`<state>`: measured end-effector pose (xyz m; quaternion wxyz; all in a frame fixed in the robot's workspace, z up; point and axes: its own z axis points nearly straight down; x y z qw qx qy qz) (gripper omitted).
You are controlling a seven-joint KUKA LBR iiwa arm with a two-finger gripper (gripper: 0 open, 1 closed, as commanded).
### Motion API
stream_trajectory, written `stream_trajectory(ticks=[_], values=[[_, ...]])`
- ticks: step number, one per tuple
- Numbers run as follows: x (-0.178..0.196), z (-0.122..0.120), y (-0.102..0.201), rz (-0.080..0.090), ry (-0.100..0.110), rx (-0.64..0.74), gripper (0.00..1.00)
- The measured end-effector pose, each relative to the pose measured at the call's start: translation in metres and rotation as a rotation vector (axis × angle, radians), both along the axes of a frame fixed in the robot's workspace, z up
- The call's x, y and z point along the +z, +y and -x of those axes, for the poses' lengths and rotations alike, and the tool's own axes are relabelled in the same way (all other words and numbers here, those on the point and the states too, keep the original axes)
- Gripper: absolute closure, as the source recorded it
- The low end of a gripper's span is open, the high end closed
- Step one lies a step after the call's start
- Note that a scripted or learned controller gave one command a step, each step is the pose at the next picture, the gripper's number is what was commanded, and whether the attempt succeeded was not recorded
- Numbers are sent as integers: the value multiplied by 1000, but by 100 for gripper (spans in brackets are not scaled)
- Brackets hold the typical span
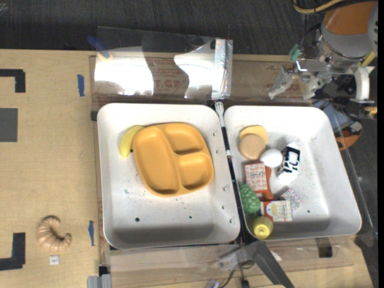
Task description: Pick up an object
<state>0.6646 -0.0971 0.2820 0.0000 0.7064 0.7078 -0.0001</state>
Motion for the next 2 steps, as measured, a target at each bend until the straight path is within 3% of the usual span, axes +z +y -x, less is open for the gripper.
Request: stream_trajectory(ticks=[1, 2], values=[[-87, 77, 17, 0, 6, -89, 0], [-174, 31, -1, 0, -6, 87, 0]])
